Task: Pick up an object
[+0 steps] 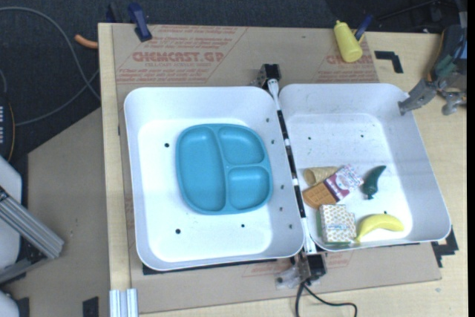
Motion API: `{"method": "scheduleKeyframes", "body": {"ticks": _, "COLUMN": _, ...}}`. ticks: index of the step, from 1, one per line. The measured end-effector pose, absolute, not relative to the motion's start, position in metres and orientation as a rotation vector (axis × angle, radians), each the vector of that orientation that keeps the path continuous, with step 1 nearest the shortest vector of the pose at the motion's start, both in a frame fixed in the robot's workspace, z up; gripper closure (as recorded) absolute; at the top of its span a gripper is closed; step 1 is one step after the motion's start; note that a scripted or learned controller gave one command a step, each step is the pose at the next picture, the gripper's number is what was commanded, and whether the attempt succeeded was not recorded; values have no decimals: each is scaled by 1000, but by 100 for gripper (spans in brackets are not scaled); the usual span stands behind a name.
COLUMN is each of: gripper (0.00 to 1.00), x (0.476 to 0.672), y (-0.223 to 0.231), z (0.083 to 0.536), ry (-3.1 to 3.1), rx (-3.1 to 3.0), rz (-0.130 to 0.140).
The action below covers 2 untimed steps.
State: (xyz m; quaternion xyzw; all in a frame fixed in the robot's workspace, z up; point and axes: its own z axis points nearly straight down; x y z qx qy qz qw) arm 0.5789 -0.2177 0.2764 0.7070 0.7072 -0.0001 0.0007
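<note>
The right bin (349, 104) holds a small pile at its near end: a yellow banana (380, 225), a dark green toy (372, 181), a brown cracker (320, 194), a red and white packet (344, 181) and a small patterned box (338, 223). My gripper (427, 106) hangs over the bin's far right corner, well away from the pile. It stands open with nothing between its fingers. The arm above it is cut off by the frame's right edge.
The left bin (148, 122) carries a blue divided plate (223, 167) in its middle. A yellow bottle (346, 41) lies on the bench behind the right bin. A black divider strip (286, 152) runs between the bins.
</note>
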Motion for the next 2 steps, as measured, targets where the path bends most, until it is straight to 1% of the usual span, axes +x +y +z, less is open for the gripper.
{"method": "scheduleKeyframes", "body": {"ticks": 1, "gripper": 0, "x": 625, "y": -212, "z": 133, "ry": 2227, "rx": 2223, "rz": -4}}
{"method": "scheduleKeyframes", "body": {"ticks": 2, "gripper": 0, "x": 552, "y": -200, "z": 84, "ry": 2222, "rx": 2223, "rz": -2}}
